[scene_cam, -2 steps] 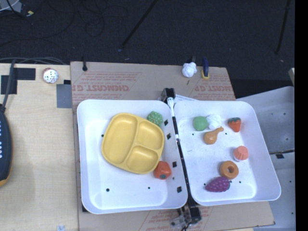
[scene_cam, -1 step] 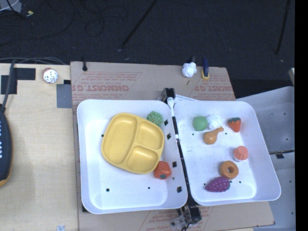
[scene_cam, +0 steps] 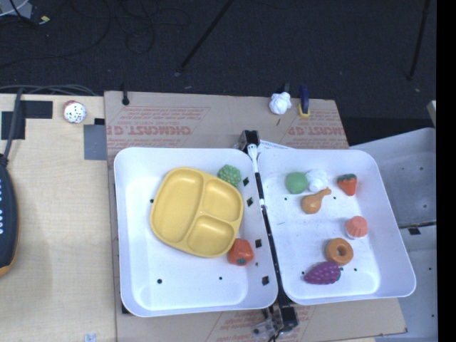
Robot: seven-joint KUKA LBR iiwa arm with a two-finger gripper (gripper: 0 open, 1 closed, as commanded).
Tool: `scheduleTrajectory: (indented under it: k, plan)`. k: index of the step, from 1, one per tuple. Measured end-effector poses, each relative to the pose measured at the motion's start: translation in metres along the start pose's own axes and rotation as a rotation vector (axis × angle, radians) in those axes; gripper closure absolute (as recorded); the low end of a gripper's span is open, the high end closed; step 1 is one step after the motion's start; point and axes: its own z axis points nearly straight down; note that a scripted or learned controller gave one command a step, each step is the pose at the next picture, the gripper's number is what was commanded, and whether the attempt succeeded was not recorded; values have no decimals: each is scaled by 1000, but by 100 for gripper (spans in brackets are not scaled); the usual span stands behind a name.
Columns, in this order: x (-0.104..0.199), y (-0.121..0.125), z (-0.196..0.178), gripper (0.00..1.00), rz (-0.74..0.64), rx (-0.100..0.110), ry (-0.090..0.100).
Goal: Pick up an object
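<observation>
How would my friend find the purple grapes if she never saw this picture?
Look at the right white bin, the one without the yellow plate. Go to its near edge, at the bottom of the view: the purple grapes lie there, just below the brown donut. They are the one purple, bumpy thing; every neighbour is orange, green, white or brown.

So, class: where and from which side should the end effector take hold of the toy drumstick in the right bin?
Probably the drumstick by its thin upper-right shank, from above, fingers across it. It lies flat and tilted; the bulb sits lower left, and the shank end nearly touches a white piece.
</observation>
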Motion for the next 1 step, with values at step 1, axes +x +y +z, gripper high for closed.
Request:
scheduleTrajectory:
  k: [1]
  plan:
    - [49,0,83,100,-4,6,3]
